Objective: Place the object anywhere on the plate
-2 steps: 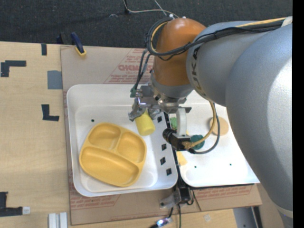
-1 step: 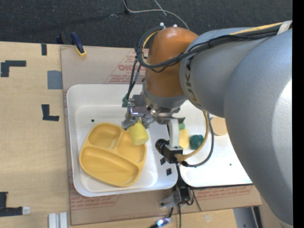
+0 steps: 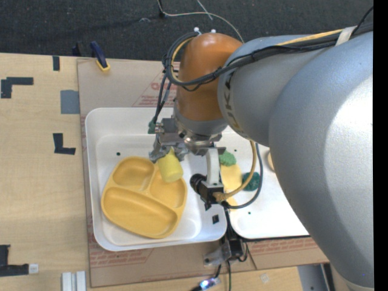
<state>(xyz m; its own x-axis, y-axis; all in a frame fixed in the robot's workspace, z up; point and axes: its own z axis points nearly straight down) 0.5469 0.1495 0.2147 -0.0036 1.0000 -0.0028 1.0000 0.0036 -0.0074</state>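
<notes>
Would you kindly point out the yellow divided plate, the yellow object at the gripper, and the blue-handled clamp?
Yellow divided plate [image 3: 136, 208], camera view, its large lower compartment.
Yellow object [image 3: 170, 168], camera view, its rounded body.
Blue-handled clamp [image 3: 99, 55], camera view, its blue handle.

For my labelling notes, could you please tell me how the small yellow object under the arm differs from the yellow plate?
The yellow object is small and chunky, roughly cylindrical; the yellow plate is wide, shallow and split into compartments. The object is a paler, greenish yellow; the plate is a deeper orange-yellow. The object sits right at the pincer, over the plate's upper right rim; the plate lies flat in the left white bin. Both are yellow and look plastic.
</notes>
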